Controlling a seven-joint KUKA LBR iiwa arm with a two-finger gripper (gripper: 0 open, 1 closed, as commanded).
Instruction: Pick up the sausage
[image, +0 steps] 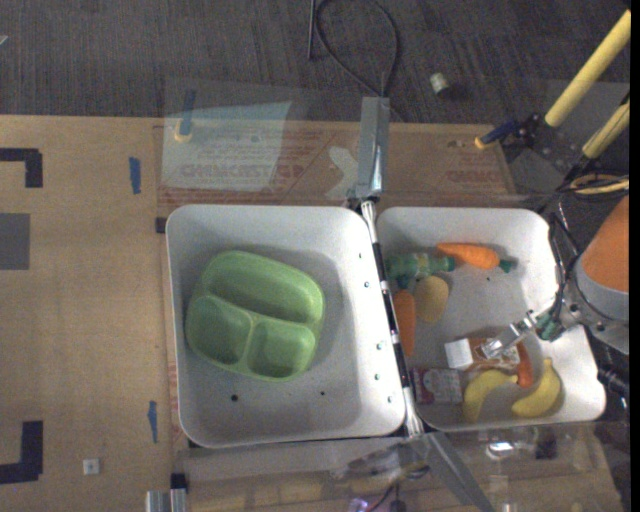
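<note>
Reddish-orange sausage (524, 371): right bin (520, 222), five o'clock corner, between two bananas (487, 389). Likely light, smooth, apt to roll; you'd grip mid-length. Gripper (512, 340) just above it; whether parted or closed, cannot tell.

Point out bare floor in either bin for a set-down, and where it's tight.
Left bin: bare floor rings the green divided plate, widest along the near edge and right wall. Right bin: open patch mid-floor, between the carrot and the gripper. Crowded: near edge, around the bananas, and the left wall.
</note>
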